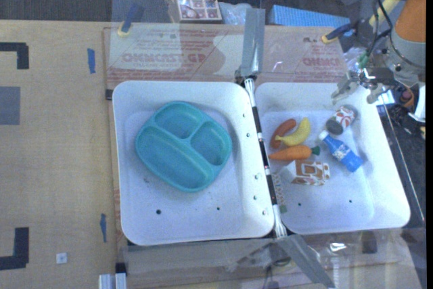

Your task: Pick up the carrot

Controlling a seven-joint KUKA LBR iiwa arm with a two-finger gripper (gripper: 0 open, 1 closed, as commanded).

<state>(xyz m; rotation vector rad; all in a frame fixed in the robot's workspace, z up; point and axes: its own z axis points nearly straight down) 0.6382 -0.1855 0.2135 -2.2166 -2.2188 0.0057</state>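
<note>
The small orange tapered carrot (291, 153) lies on its side in the right-hand shallow white bin (379, 206), near the bin's left wall, its length running roughly left to right. Your hand (358, 86) hangs over the far right corner of that bin, well apart from the carrot, with its two metal fingers spread and nothing between them.

You need to reach the carrot cleanly, and it is crowded. A yellow plastic banana (298, 133) and a reddish-orange sausage-shaped toy (283, 130) lie just beyond it, close enough that they may be touching it. A small white and brown carton (310, 173) sits just beside its near edge. A blue bottle with a white cap (342, 153) lies to its right.

Bring the hand across and toward the bin's left wall before you lower it. Turn the fingers so they close across the carrot's narrow width, one on the banana side and one on the carton side. Aim for the thicker middle, since the tapered end will likely slip out. Come straight down, as a slanted approach could push the banana or carton. The round teal divided plate (183, 145) in the left-hand bin is out of your way.
</note>
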